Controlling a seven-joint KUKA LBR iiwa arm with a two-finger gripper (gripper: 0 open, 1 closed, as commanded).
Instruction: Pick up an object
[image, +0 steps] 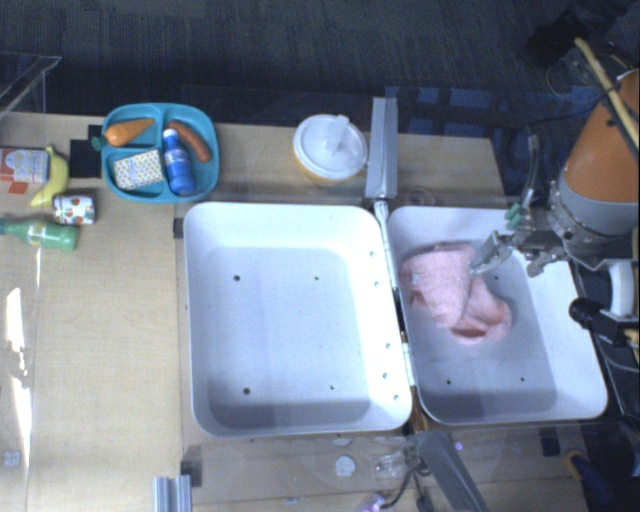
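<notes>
A pink cloth (455, 293) lay crumpled in the right bin (560, 390), toward its 10 o'clock corner, nothing else crowding it. The left bin (290, 320) sat at the cloth's 9 o'clock, with a blue tray (205, 150) of toy food and a white lidded cup (330, 147) beyond at 11 o'clock. The gripper (490, 255) hovered just beside the cloth's 2 o'clock edge; its grip state could not be told.

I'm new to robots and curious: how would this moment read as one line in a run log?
arm: over right bin | gripper: at pink cloth's upper right edge | grip: unclear | left bin: no cloth | pick: not confirmed
</notes>
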